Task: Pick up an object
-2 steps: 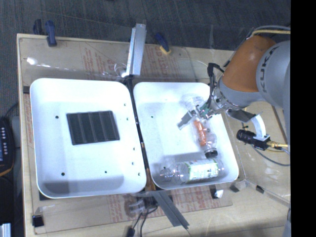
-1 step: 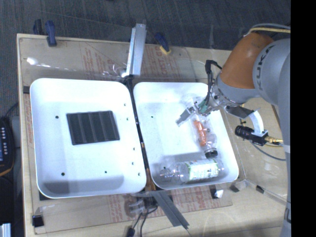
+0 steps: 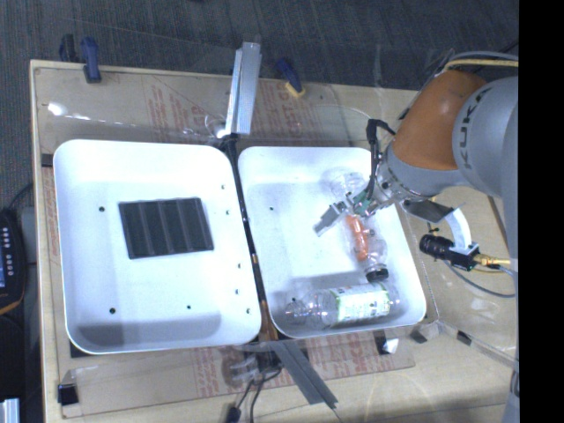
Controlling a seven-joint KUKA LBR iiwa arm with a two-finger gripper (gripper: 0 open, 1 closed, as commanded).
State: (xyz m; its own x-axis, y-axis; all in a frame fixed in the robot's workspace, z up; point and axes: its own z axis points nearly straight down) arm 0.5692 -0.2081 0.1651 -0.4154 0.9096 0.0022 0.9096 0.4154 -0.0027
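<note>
From the overhead camera view, the end effector (image 3: 339, 214) sits low in the right bin (image 3: 282, 236), just above and touching the upper end of a small clear bottle with an orange label (image 3: 359, 239). Whether it is released or clenched I cannot tell. A larger clear plastic bottle (image 3: 348, 306) lies along the bin's near wall, apart from it. The risk: smooth, round plastic may roll or squirt aside under an off-centre pinch. The left bin (image 3: 79, 236) holds a dark ribbed tray (image 3: 166, 227).
</note>
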